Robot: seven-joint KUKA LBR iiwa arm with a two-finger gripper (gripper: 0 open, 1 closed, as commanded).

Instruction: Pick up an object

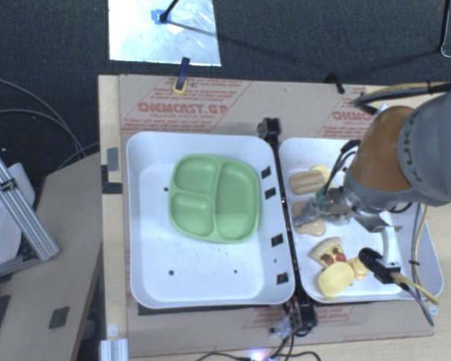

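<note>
The gripper (307,215) sits low in the right bin (299,277), close to that bin's left wall and about midway between its far and near edges, with its tip pointing toward the wall. I cannot tell whether it is open or closed, and nothing can be seen held in it. The grey and orange arm (406,156) reaches in over the bin's right edge and hides most of the right half and the far right corner.

The things to pick all lie in this bin. A tan roll (306,181) rests toward the far edge, near the left wall, with a yellow piece (322,173) touching its far right end. A pale flat piece (312,230) lies just on the near side of the gripper's tip; whether they touch is unclear. A pizza-slice toy (328,253) lies nearer the near edge. Beside it, close to the near rim, are a yellow round piece (334,280) and a small yellow bit (358,268) at its right.

Bare floor in the right bin is scarce: a narrow strip along the left wall at the near left corner, and a small gap between the roll and the gripper.

The left bin (146,224) holds a green divided plate (214,198) set toward its far edge. Wide bare floor runs along that bin's near edge and left edge, with a thinner margin at its right wall.
</note>
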